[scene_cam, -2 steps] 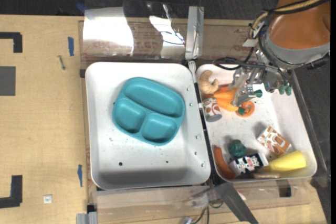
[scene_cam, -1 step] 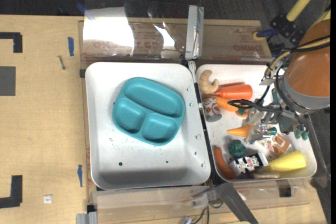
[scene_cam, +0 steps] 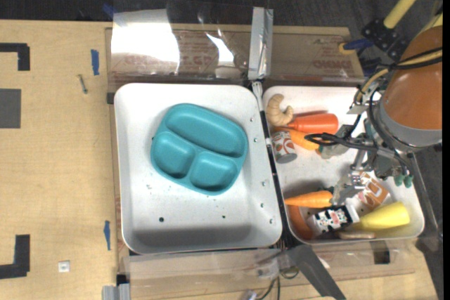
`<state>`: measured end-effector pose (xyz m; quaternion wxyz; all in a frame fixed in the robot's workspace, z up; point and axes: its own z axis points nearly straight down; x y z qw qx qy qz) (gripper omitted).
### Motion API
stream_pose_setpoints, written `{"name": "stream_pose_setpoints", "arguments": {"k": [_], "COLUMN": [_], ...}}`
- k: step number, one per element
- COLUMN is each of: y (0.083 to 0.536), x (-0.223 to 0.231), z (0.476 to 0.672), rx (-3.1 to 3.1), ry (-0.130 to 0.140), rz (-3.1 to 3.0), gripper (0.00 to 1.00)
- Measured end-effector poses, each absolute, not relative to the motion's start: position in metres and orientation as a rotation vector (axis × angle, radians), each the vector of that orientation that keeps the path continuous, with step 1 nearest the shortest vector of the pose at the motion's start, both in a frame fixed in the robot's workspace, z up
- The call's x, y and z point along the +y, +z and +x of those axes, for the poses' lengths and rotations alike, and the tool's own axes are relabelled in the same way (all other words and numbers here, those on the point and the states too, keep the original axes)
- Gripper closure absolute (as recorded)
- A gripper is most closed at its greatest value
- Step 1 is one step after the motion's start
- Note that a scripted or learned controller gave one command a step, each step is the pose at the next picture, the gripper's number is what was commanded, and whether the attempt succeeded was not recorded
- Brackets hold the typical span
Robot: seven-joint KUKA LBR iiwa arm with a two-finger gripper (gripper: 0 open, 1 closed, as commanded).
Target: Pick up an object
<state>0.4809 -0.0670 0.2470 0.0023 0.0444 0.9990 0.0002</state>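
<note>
Teal tray, left bin, carrots

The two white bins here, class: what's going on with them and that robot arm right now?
A grey arm with an orange band reaches in from the right over the right bin, which holds a jumble of small items, among them carrots and a yellow piece. Its gripper is low among them, but nothing can be seen held in it. The left bin holds a teal divided plate, which lies untouched.
</note>
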Motion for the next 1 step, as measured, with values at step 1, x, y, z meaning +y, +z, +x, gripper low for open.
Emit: {"name": "stream_pose_setpoints", "arguments": {"k": [1], "y": [0.1731], "x": [-0.0915], "z": [0.4797], "rx": [3.138], "ry": [0.001], "rz": [-0.137], "gripper": [0.0]}}
